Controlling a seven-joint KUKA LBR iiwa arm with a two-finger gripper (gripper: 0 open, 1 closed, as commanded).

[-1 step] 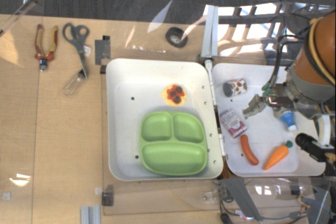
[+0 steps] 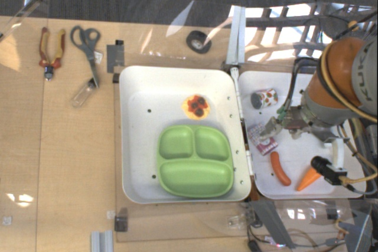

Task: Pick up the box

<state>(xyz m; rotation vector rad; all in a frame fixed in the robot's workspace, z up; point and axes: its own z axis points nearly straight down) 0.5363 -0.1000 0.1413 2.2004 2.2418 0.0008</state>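
Gripper point(image 2: 273, 127) over flat patterned box point(image 2: 260, 134) (pinkish); right bin point(image 2: 260, 183).

In the left bin point(image 2: 133, 127) we see a green divided tray point(image 2: 195, 161), with a small pizza-like disc point(image 2: 197, 105) just beyond it. The right bin point(image 2: 266, 183) holds a sausage point(image 2: 280, 169), a carrot point(image 2: 308, 179) and a cup point(image 2: 264, 98). Pliers point(image 2: 49, 51) and scissors point(image 2: 88, 50) lie far left on the bench.

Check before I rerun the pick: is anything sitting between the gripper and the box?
Nothing visible does. The gripper is right beside the box in the right bin. The cup and the sausage lie off to either side.
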